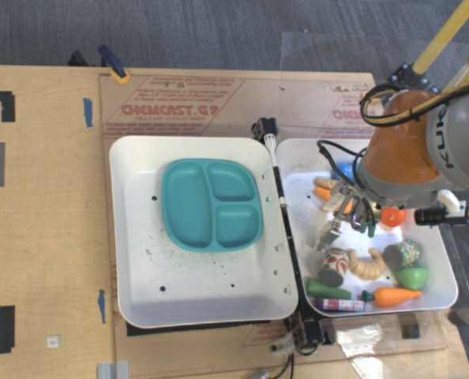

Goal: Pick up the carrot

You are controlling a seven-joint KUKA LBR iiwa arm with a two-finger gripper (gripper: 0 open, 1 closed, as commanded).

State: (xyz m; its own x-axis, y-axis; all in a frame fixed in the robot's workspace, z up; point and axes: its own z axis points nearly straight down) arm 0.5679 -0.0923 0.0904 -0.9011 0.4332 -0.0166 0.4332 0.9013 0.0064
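The carrot [395, 296] is orange with a small green top and lies flat along the front wall of the right bin [448, 290], near its front right corner. My gripper [343, 219] hangs over the middle of that bin, up and to the left of the carrot and well apart from it. It looks open, and I see nothing held between its fingers [334, 230]. The arm's orange band [400, 152] rises behind it and hides part of the bin's back.
Around the carrot lie a green round fruit [413, 277], a grey lump [394, 255], a tan curled pastry [369, 266], a striped egg-shaped toy [339, 259] and a green marker [329, 289]. A teal divided plate [212, 204] sits in the left bin [132, 235].
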